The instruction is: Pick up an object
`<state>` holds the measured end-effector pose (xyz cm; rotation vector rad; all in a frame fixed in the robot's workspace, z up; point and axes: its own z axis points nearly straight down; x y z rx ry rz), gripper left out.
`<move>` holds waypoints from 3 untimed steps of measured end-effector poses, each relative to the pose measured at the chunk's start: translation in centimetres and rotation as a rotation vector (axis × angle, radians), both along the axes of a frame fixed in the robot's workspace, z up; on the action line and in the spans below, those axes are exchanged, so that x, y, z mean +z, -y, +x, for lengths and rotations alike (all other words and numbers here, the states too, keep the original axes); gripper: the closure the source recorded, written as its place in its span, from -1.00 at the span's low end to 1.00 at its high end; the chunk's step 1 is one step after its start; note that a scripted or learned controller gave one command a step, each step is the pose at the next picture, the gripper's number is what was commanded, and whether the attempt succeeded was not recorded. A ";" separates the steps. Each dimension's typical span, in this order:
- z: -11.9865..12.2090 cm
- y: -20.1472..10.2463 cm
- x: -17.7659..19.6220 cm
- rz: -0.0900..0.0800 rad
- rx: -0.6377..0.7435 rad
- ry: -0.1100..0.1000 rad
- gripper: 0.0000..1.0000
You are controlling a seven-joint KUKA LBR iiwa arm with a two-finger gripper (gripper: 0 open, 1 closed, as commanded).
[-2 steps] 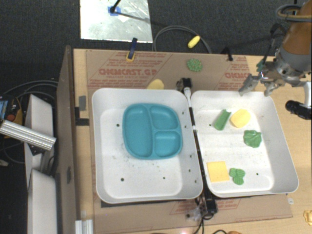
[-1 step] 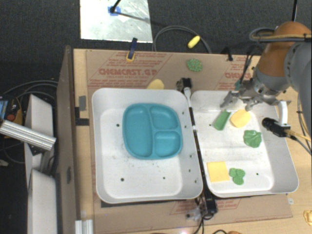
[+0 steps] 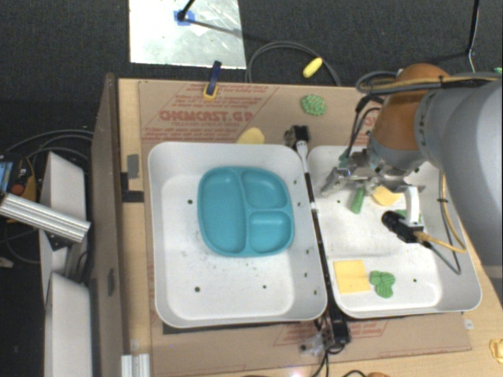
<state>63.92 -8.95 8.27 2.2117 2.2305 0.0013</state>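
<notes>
Cardboard-covered tabletop [image 3: 196, 108] carries two bins, and in the right bin [image 3: 456, 289] the gripper [image 3: 346, 181] stands spread beside a small green piece [image 3: 357, 201], seemingly light and rigid, best pinched across its narrow sides.

dark carpet floor [image 3: 63, 38], cardboard-topped bench [image 3: 196, 108], foil sheet [image 3: 187, 22], cables [image 3: 47, 144]

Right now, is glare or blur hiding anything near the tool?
Camera view: even, soft light; the right bin is bright white but not washed out. The tool is slightly soft, its tips hard to separate. The foil sheet behind the bench reflects light mildly. The green piece reads clearly.
</notes>
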 end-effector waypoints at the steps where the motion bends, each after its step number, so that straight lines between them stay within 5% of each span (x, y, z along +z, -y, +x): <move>1: -1.8 1.4 0.2 -0.001 -0.008 -0.002 -1.00; 2: 1.2 1.4 2.3 -0.001 -0.003 0.006 -1.00; 3: 1.2 0.0 0.2 -0.001 -0.002 0.001 -1.00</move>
